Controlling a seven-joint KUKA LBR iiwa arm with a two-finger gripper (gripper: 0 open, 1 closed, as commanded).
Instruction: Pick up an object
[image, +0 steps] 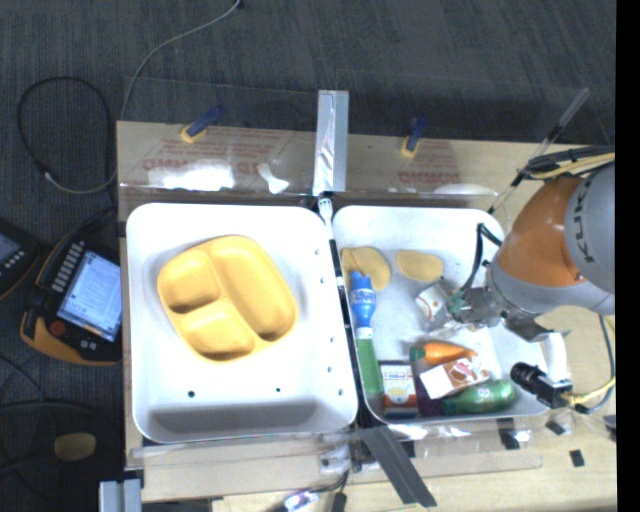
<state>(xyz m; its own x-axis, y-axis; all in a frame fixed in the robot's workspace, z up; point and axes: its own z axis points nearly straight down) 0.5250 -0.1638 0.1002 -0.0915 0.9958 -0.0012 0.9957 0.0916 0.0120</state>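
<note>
Hanging low in the right bin (470, 222), the claw (462, 306) sat beside a small white cup (432, 300); whether it was open or closed could not be told. Just below lay a smooth orange carrot (445, 351) and a glossy green bottle (482, 397), while a moulded yellow divided tray (226, 296) filled the left bin (150, 400).

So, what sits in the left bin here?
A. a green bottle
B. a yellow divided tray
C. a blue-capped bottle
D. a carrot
B: the yellow divided tray lies alone in the left bin, while the bottles and carrot are in the right bin.
</note>
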